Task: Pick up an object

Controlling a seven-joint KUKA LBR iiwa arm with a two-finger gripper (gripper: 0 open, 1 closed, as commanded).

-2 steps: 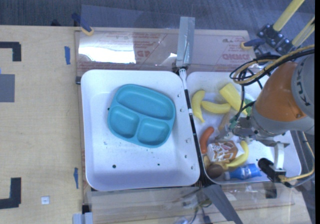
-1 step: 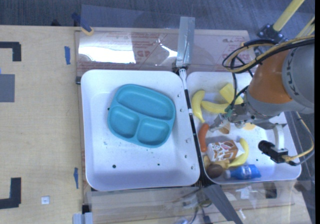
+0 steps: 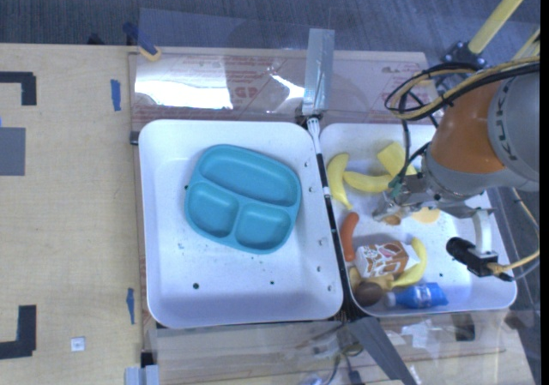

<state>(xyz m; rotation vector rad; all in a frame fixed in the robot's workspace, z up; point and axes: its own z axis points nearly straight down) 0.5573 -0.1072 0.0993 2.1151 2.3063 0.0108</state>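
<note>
Hand point(image 3: 396, 200) low in right bin point(image 3: 502, 289), beside banana point(image 3: 353, 179); grip state impossible to tell. Blue tray point(image 3: 243, 197) in left bin point(image 3: 163, 229).

so the arm point(image 3: 480, 130) comes in from the right, orange band up top, wrist bent down and the gripper point(image 3: 396, 197) hanging low, pointing left.

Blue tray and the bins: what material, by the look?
Blue tray: likely moulded plastic, matte to satin; uniform turquoise colour, rounded compartment walls, soft highlights. Left bin and right bin: probably thin formed plastic, smooth and slightly glossy; rounded corners, rolled rims. Coated metal can't be ruled out.
</note>
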